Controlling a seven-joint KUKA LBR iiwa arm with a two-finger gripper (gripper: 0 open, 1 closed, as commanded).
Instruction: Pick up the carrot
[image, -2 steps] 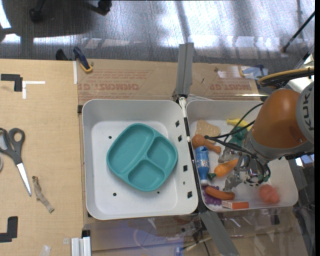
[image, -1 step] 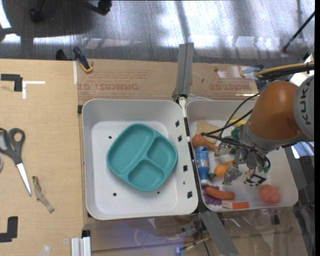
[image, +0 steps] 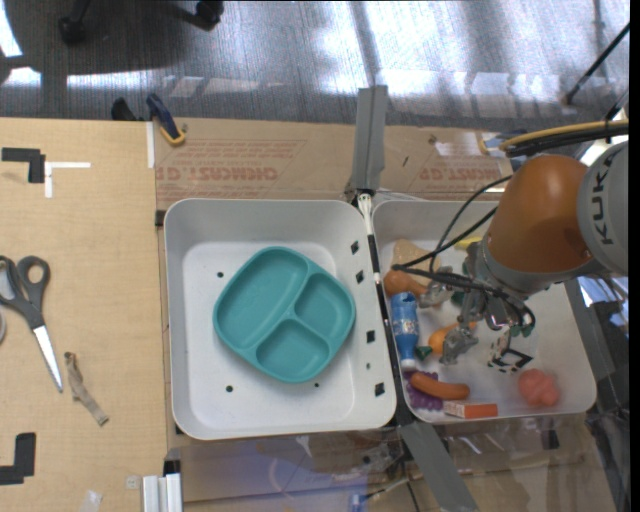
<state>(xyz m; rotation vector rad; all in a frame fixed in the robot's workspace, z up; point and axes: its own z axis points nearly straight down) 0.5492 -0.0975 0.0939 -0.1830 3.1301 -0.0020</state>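
While the grey KUKA arm with the orange band (image: 540, 215) reaches in from the right, its two-finger gripper (image: 462, 343) hangs low over the middle of the right shallow white bin (image: 575, 330), w/ black cables looping around the wrist. Fingers are lost in clutter and metal parts, so can't tell if they're spread or closed, and nothing is clearly seen between them.

The task item, a long orange carrot (image: 439, 385), lies on the bin floor near the front edge, approx. horizontal, just below and left of the gripper, apart from it. Touching its lower side is a small purple item (image: 424, 402), and just right of that a flat orange-and-white rectangular piece (image: 470, 409).

Other stuff in the right bin: a blue-and-white bottle (image: 405, 325) lying lengthwise along the left wall; an orange rounded piece (image: 402, 282) above it; a pale tan wedge-shaped item (image: 410, 253) near the back left corner; a small orange chunk (image: 437, 340) beside the gripper; a pink lumpy ball-like toy (image: 539, 387) at the front right; a black-and-white tag-like piece (image: 508, 360) between gripper and pink toy.

The left shallow white bin (image: 190, 300) holds a teal plastic divided plate w/ three compartments (image: 285, 314), tilted diagonally, approx. centred.

Outside the bins, on the wooden bench top (image: 80, 260) at left, grey-handled scissors (image: 32, 310) lie well apart from both bins.
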